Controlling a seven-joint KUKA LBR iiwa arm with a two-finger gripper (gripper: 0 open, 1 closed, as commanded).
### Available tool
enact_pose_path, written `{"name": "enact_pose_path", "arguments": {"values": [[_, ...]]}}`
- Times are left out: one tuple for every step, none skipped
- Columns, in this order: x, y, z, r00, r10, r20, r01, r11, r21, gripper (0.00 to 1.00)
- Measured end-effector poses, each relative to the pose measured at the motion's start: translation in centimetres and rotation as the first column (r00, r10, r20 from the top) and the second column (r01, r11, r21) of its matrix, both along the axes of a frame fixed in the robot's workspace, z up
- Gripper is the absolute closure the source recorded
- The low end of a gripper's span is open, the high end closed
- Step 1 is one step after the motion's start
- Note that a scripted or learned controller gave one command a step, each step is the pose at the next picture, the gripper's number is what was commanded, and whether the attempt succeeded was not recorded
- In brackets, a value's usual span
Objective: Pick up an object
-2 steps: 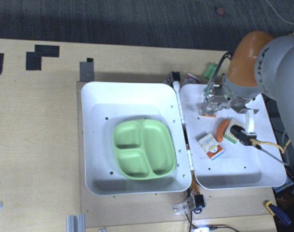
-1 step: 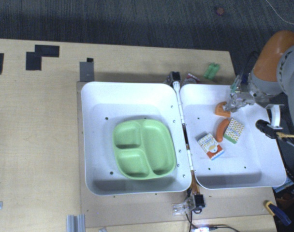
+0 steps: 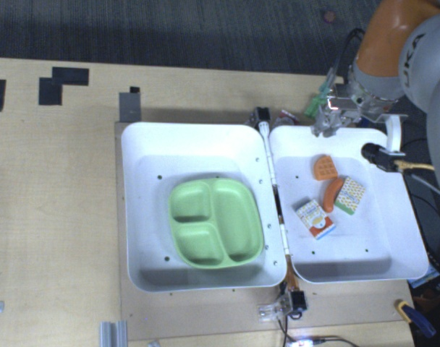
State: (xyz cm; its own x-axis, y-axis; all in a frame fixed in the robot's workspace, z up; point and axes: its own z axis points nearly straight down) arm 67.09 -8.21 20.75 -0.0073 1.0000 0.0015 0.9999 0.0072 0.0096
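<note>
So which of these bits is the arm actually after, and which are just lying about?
For the job, in the right bin:
gripper
orange cracker
orange sausage-shaped toy
green patterned box
small carton

Just lying about:
green divided tray
left bin

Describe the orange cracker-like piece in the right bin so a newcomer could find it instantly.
Look at the right bin, beside the bin holding the green tray. Four small items cluster in it; the cracker is the topmost, flat, orange and rounded, above the orange carrot-like piece and two printed boxes.

The arm (image 3: 412, 42) runs off the right edge; the tool's (image 3: 327, 125) fingers are too small to tell.
</note>
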Motion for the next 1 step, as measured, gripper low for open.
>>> {"name": "enact_pose_path", "arguments": {"values": [[-0.14, -0.19, -0.22, 1.0, -0.002, -0.005, 0.002, 1.0, -0.002, 0.0]]}}
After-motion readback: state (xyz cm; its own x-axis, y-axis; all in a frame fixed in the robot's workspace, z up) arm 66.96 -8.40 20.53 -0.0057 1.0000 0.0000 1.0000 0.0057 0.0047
